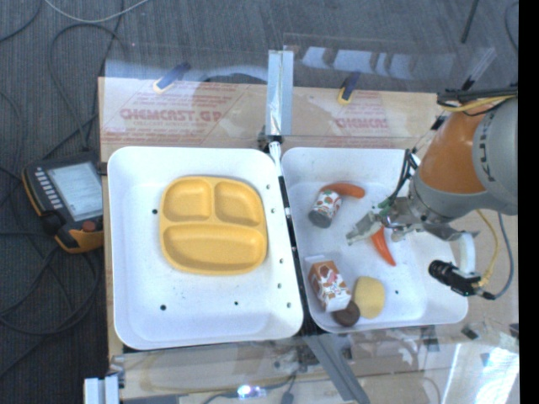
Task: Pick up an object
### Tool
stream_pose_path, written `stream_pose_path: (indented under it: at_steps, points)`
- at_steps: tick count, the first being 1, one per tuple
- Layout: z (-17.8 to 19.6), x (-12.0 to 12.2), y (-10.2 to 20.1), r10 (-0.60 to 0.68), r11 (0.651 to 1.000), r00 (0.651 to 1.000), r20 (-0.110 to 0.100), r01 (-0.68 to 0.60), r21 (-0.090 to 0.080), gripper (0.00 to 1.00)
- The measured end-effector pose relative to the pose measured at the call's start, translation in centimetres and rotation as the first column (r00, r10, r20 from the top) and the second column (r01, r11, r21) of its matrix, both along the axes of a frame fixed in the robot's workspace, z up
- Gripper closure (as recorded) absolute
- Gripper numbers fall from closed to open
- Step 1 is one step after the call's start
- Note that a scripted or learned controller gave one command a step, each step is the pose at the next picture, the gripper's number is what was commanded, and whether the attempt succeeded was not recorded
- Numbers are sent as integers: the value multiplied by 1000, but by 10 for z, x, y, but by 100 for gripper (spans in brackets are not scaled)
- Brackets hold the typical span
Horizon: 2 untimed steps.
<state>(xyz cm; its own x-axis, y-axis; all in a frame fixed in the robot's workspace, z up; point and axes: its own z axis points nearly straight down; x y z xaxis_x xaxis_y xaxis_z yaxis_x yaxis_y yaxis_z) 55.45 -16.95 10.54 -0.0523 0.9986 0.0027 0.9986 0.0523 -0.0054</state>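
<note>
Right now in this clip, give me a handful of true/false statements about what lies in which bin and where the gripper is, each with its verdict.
1. The yellow divided tray lies in the left bin. True.
2. The small can stands upright on the tray. False: it lies tipped over in the right bin, beside an orange carrot.
3. The gripper is over the right bin, next to a small red-orange pepper. True.
4. The gripper is lifting the small carton. False: the carton rests on the bin floor, apart from the gripper.
5. A yellow round object lies near the right bin's front edge, right of the carton. True.
</note>
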Motion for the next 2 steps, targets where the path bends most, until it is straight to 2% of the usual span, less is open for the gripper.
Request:
stream_pose_path:
  at_steps: [1, 2]
  points:
    - [5, 0, 0, -1, 1000, 1000, -5, 1, 2, 100]
    - [109, 6, 40, -140, 990, 990, 0, 140, -5, 100]
